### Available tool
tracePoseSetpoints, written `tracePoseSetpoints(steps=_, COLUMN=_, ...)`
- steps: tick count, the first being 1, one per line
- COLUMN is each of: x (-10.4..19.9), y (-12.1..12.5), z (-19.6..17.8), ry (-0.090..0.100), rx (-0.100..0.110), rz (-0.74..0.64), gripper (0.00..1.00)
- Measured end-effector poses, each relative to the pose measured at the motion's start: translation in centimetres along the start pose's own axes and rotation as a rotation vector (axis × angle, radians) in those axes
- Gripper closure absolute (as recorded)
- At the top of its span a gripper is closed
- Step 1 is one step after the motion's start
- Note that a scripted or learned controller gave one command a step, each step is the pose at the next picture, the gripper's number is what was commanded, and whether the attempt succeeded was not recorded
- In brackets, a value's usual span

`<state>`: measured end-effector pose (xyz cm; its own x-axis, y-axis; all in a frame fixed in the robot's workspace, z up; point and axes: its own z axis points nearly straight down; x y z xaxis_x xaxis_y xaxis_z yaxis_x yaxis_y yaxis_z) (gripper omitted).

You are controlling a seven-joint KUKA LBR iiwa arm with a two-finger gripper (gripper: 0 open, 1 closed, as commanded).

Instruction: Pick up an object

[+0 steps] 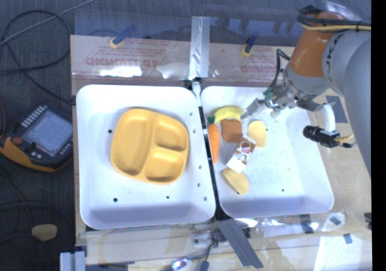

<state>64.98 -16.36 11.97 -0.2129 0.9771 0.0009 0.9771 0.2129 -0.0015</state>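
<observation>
Gripper: the gripper [260, 105] hangs over the far part of the right bin [301, 185], just right of the banana; its fingers look spread apart with nothing between them, though they are small and thin here.
Things to pick: a cluster lies at the left side of the right bin, namely a banana [228, 112], a brown block [231, 130], a carrot [213, 141], a pale yellow piece [257, 133], a small carton [242, 156] and a yellow wedge [236, 181].
Closest targets: the banana and the pale yellow piece lie nearest the fingertips.
Step in hand: I judge the arm is lining up above the cluster, with the grasp not yet made.
Doing it well: choose one item with free sides, centre the fingers over it, come straight down, then close.
Best bet: the yellow wedge sits apart on the near side, and the pale yellow piece has open floor to its right.
In the way: the banana touches the brown block, and the carrot lies against the bin's left wall, leaving little finger room.
Left bin: the left bin [96, 197] holds a yellow divided tray [151, 145].
Around: a handheld controller [37, 137] lies left of the bench, well apart.
</observation>
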Motion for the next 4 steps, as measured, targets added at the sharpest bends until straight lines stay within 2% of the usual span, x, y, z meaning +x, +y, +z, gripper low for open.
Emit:
tracePoseSetpoints(steps=1, x=2.1, y=-3.4, z=2.7, ry=-0.013, rx=-0.020, rz=-0.161, gripper=0.00)
tracePoseSetpoints(steps=2, x=2.3, y=-3.3, z=2.0, ry=-0.007, rx=-0.020, rz=-0.161, gripper=1.00)
tracePoseSetpoints(steps=3, x=6.2, y=-7.7, z=2.4, ry=-0.024, rx=-0.024, rz=-0.591, gripper=1.00)
tracePoseSetpoints(steps=4, x=6.5, y=-7.9, z=3.0, ry=-0.015, rx=-0.017, rz=-0.592, gripper=0.00)
